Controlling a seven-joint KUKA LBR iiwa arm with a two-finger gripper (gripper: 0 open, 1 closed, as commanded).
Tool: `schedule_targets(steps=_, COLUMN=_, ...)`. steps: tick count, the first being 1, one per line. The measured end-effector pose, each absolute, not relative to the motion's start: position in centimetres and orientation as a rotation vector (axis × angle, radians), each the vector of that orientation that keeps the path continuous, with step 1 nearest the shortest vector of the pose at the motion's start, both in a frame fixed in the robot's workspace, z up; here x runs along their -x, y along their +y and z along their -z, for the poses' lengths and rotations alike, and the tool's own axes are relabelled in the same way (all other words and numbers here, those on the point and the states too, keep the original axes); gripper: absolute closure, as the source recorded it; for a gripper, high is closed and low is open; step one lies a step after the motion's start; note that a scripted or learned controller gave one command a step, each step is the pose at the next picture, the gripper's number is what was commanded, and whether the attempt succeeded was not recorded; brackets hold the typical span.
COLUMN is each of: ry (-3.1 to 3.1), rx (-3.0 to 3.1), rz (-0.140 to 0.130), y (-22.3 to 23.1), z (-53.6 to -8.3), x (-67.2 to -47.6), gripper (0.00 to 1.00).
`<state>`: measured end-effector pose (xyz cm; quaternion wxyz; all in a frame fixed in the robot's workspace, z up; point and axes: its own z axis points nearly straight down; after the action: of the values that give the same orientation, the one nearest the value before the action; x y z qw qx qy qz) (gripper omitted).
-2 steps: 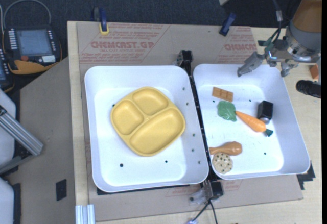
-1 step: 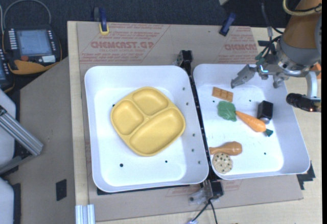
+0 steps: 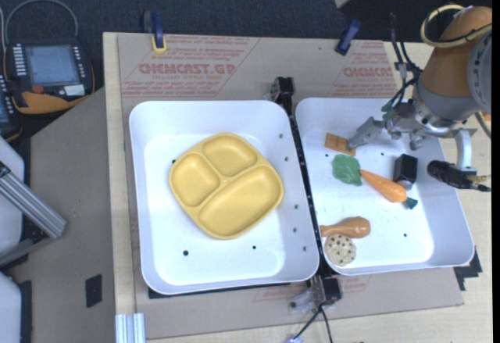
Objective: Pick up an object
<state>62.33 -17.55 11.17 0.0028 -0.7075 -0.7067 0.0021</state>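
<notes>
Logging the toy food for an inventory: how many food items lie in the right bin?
5. A cracker near the top left, a green leafy piece touching the carrot mid-bin, a drumstick and a cookie at the lower left. The arm may hide more.

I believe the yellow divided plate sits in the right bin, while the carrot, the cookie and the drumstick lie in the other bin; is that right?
Not quite: the camera view shows the yellow divided plate in the left bin. The carrot, cookie and drumstick lie in the other bin, the right one.
</notes>
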Motion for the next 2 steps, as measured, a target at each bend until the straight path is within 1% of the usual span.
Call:
schedule_targets(steps=1, ry=-2.218, rx=2.219, rz=-0.004, y=-17.5, z=-8.3, x=-62.3, gripper=0.0)
schedule_targets(steps=2, ry=-2.222, rx=2.221, rz=0.0, y=-17.5, z=-9.6, x=-62.4, gripper=1.0)
